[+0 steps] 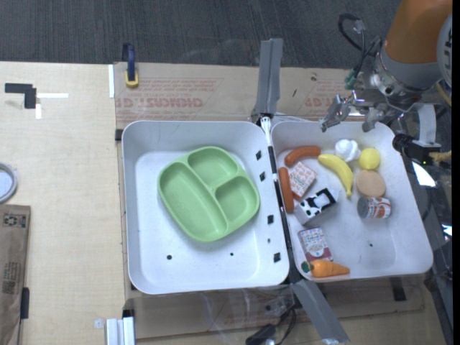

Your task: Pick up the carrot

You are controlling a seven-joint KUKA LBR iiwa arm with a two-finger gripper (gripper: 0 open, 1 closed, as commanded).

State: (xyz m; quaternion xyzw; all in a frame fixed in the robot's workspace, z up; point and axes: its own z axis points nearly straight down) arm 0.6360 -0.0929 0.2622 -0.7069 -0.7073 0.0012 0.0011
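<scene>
We find the carrot (329, 269) lying on its side at the near edge of the right bin (402, 254), toward that bin's near-left corner, orange body pointing right, green end to the left. Nothing grips it. Just behind it, touching or nearly so, lies a small printed packet (315, 242). Further back we note a black-and-white cow-patterned item (316, 203), a red-and-white carton (302, 180), and two sausages: one (286, 188) along the bin's left wall, another (302, 154) near the far-left corner. To the right of these lie a banana (340, 171), a white garlic-like bulb (346, 149), a lemon (369, 158), a tan egg-shaped item (371, 185) and a small can (374, 208) on its side.

The end effector (354, 115) hangs over the far rim of the right bin, well apart from the carrot. We see its two fingers spread wide, with nothing between them. The arm (420, 27), orange band visible, enters from the upper right.

The left bin (144, 250) holds a green divided plate (209, 192) with three compartments, roughly centred. On the surface (57, 157) to the left we record a roll of tape (6, 184) at the edge and a brown paper item (14, 272) nearer us.
</scene>
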